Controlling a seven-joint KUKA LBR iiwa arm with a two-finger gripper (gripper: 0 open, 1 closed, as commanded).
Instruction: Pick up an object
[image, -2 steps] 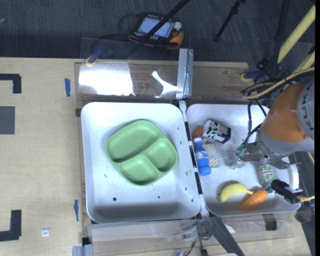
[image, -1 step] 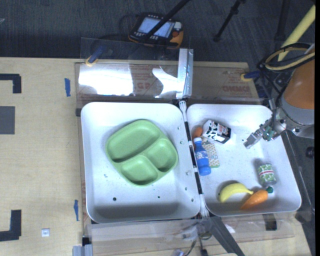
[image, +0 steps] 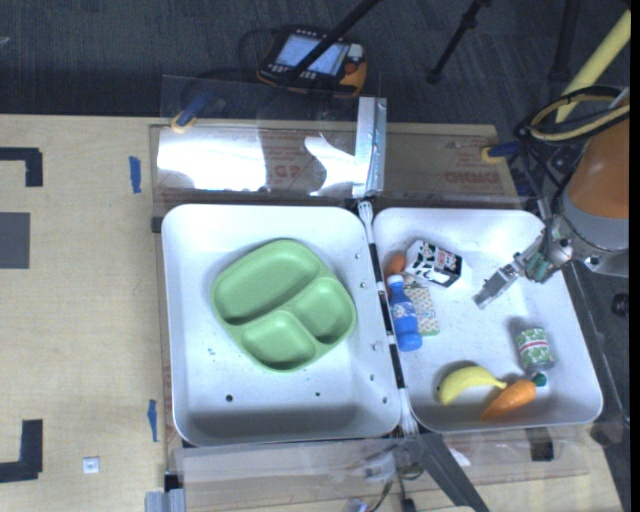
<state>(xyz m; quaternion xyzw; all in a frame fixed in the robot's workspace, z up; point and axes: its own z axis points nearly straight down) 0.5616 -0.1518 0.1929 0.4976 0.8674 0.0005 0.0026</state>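
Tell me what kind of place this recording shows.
Probably a robotics lab bench: two white bins on a wooden table, a teach pendant on the floor, and toy food like a banana.

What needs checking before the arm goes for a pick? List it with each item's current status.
1. Targets in the right bin: banana, carrot, blue bottle, small can all there. Ok.
2. Tool over the right bin: ok.
3. Tool carrying nothing: cannot tell.
4. Bare floor directly under the tool, nothing to grasp there: not ok.
5. Banana and carrot touching, clean single grasp doubtful: not ok.
6. Green divided plate lies in the left bin, away from the tool: ok.
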